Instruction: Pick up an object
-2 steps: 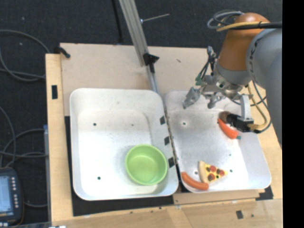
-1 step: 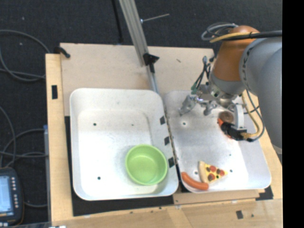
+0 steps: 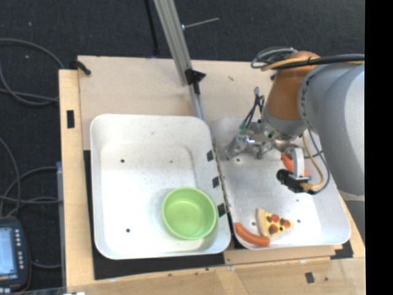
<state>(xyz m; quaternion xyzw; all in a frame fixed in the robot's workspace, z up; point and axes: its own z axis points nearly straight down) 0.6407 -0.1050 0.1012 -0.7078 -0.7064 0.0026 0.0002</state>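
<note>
My gripper (image 3: 247, 145) hangs over the upper left part of the right bin (image 3: 325, 223), under the orange band of the arm (image 3: 288, 97). I see nothing gripped in it. A toy pizza slice (image 3: 272, 222) and a red sausage (image 3: 250, 235) lie at the right bin's front edge, well below the gripper. A small orange and white object (image 3: 290, 162) lies to the gripper's right, partly hidden by the arm's cables. A green bowl (image 3: 189, 212) stands upright in the front right corner of the left bin (image 3: 107, 134).
A slanted metal pole (image 3: 175, 32) comes down from the top and ends at the bench behind the two bins. The arm's grey body (image 3: 334, 128) covers the right bin's far right side. Black cables (image 3: 310, 180) loop beside the orange and white object.
</note>
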